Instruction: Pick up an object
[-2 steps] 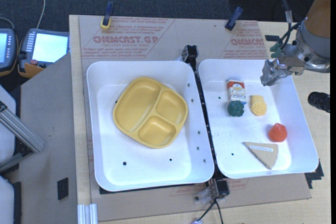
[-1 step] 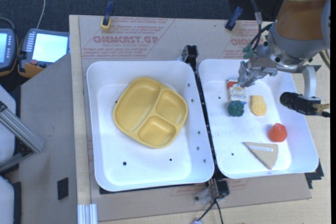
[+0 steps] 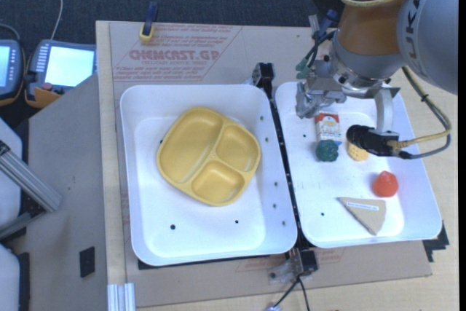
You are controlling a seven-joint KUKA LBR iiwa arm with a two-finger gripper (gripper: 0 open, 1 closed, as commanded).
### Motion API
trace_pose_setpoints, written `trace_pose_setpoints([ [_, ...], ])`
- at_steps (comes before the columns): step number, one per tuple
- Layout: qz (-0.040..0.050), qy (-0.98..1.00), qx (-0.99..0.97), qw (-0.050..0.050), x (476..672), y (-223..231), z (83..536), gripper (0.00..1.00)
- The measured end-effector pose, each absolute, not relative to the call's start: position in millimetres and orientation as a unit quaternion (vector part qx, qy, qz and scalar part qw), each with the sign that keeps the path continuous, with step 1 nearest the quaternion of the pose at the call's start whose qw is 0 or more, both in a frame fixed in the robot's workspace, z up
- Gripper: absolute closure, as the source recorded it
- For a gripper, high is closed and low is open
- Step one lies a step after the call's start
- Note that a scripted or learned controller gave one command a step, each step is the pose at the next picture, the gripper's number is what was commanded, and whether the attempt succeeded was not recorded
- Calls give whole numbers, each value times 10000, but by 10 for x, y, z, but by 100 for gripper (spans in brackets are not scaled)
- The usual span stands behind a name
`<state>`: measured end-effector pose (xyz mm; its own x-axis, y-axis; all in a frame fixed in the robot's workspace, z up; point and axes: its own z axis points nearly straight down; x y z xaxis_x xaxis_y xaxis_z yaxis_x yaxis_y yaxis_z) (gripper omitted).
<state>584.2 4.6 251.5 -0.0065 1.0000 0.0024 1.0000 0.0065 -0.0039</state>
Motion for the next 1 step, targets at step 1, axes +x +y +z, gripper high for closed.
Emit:
trace_pose_setpoints([
  [1,2,-7090,-7052,16,5966,548,2337,100],
])
